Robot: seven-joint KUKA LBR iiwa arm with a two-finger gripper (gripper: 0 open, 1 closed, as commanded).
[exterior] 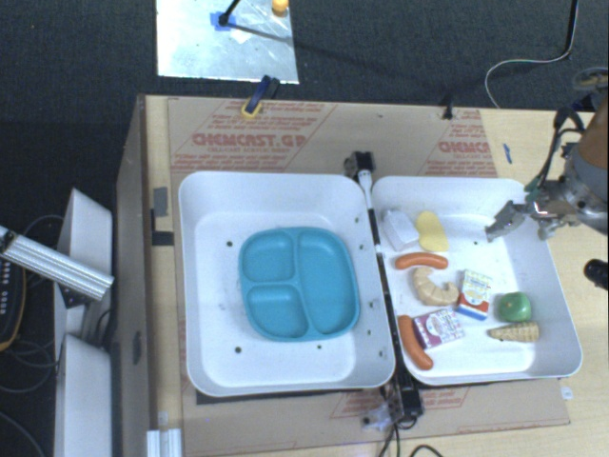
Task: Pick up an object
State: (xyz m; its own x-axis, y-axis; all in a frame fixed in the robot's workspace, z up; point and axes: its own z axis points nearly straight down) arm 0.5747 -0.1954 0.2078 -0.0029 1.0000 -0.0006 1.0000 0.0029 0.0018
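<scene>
We are watching the grey two-finger gripper (507,219) hanging over the right-hand shallow white bin (552,293), at its far right edge; whether it is open we cannot tell. We are judging the small green plastic apple (515,306), lying well nearer the bin's front corner, light, rigid and slippery, best pinched across its middle.

Toy foods (447,293) in right bin (561,336)

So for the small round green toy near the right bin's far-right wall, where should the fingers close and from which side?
Probably straight down from above, closing across the middle of the small round green toy. It looks ball-like, so any diameter works. The cream corn-shaped toy crowds its front and the small white carton its left, so a side approach looks blocked.
</scene>
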